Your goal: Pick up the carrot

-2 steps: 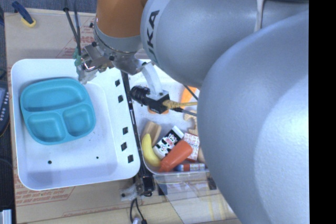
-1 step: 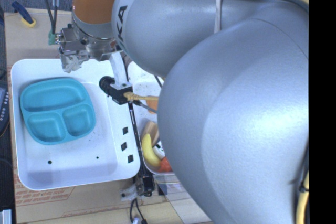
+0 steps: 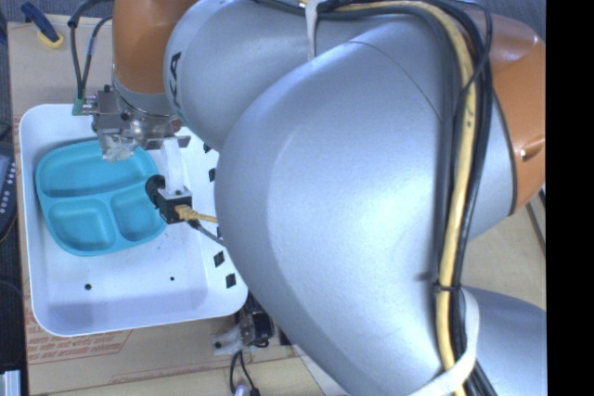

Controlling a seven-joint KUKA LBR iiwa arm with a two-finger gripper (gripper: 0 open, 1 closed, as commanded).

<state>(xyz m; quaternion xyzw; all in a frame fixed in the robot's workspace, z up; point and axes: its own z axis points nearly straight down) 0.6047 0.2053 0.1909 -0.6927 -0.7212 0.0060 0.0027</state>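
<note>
**Arm blocks most of the bench**

The grey arm (image 3: 371,199) covers the right and centre of the view, hiding 1 of the 2 bins entirely. The left bin (image 3: 56,292) loses its right edge and far right corner behind the arm. The gripper (image 3: 119,146) sits over the blue divided plate (image 3: 88,209) at its far edge; its fingers are too blurred to read. No carrot can be made out.

I count one blue plate (image 3: 93,204) (three compartments) in one white bin (image 3: 111,306), under my one claw (image 3: 119,146).
</note>
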